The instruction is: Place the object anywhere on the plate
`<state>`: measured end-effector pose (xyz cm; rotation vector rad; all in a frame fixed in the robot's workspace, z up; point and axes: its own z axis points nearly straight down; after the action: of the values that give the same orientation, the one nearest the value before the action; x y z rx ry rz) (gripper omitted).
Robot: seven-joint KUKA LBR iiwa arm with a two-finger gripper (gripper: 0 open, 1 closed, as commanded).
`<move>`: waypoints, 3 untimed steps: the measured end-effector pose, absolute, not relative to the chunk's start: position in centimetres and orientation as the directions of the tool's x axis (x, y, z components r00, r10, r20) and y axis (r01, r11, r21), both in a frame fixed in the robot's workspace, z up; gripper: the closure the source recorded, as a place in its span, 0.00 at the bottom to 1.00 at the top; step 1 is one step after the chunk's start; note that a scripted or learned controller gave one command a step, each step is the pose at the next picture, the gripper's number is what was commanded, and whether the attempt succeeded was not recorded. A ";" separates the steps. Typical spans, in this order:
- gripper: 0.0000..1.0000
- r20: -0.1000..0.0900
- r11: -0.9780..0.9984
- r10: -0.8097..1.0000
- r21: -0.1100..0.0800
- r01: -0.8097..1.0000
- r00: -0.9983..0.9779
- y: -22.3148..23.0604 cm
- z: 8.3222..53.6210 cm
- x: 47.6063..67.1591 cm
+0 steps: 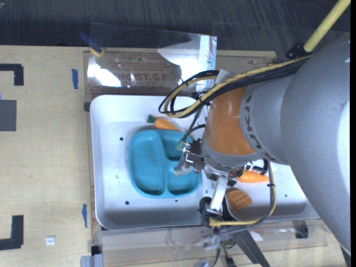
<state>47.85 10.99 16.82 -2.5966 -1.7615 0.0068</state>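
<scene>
A teal divided plate (147, 160) lies in the left white bin (108, 149). An orange carrot-shaped toy (164, 124) rests on the bin floor just beyond the plate's far rim, touching or nearly touching it. My gripper (184, 161) hangs over the plate's right side, under the orange wrist band (225, 127). Its metal tip is partly hidden by the wrist, and I see nothing held in it.
The right bin (289, 202) is mostly covered by the grey arm. In it lie another orange carrot-like piece (253, 177) and a brown waffle-like piece (240, 199). Black and yellow cables (183, 96) loop over the left bin's far side.
</scene>
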 end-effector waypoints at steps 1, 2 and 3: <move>0.00 0.000 -0.413 0.911 0.003 0.911 0.413 -1.7 26.6 48.0; 1.00 -0.001 -0.409 0.913 -0.002 0.913 0.409 -1.5 27.4 48.0; 1.00 -0.005 -0.543 0.840 -0.008 0.840 0.543 1.7 19.3 48.1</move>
<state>48.05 1.69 19.29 -2.7548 -1.5001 0.0127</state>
